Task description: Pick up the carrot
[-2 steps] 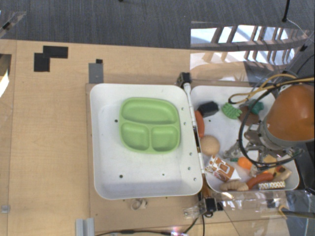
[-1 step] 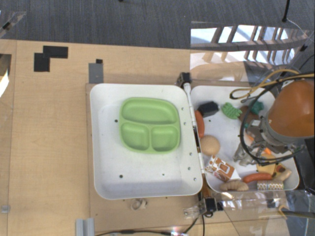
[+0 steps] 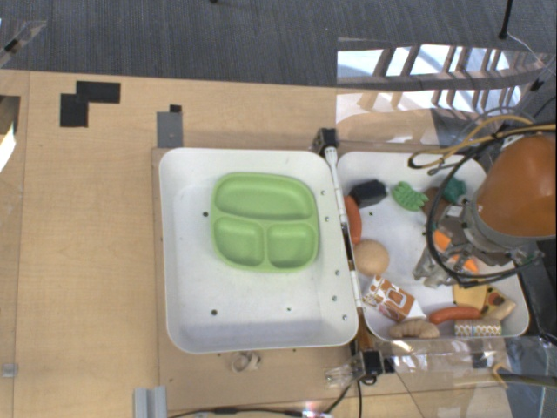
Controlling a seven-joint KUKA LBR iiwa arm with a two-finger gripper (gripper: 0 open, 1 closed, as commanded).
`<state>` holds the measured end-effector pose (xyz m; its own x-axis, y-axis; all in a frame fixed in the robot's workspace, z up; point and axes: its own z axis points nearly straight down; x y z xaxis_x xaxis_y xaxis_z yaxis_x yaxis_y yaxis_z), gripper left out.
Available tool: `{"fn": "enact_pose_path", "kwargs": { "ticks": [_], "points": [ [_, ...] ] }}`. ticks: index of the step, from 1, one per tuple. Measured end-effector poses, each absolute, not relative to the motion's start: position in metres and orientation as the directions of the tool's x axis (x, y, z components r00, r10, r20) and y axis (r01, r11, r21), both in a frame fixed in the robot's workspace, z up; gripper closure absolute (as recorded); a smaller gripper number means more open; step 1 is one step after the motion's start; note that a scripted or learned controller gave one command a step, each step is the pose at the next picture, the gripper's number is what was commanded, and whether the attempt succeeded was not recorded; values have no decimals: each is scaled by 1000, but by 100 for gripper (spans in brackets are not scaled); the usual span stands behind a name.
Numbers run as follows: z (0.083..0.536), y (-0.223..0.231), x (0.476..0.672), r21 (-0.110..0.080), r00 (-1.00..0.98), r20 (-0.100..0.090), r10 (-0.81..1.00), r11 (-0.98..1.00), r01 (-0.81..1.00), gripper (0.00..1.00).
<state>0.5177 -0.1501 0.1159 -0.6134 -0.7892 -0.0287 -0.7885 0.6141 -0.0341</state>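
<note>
The carrot (image 3: 442, 242) shows as orange patches in the right bin (image 3: 383, 168), mostly hidden under the gripper's body. A second orange patch peeks out just right of it, beneath the cables. My gripper (image 3: 448, 258) hangs low over the carrot in the middle right of that bin, below the arm's orange band (image 3: 522, 190). Whether the carrot is in its grasp is hidden.
The right bin also holds a black block (image 3: 366, 192), a green toy (image 3: 407, 196), a red sausage (image 3: 352, 219), a beige ball (image 3: 372, 257), a snack packet (image 3: 389, 298), another sausage (image 3: 452, 314) and a yellow wedge (image 3: 470, 295). A green divided plate (image 3: 264, 220) lies in the left bin (image 3: 187, 312).
</note>
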Motion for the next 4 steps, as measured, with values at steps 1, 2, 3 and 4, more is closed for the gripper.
{"fn": "enact_pose_path", "kwargs": {
  "ticks": [1,2,3,4],
  "points": [
    [132,-100,525,-7,-639,-11,-769,639,-769,100],
    [91,-195,528,-12,-513,-6,-858,513,-858,100],
    [178,-149,561,-18,-567,-13,-824,567,-823,100],
    [174,-151,558,-10,-571,-9,-821,571,-821,0]
  ]
}}
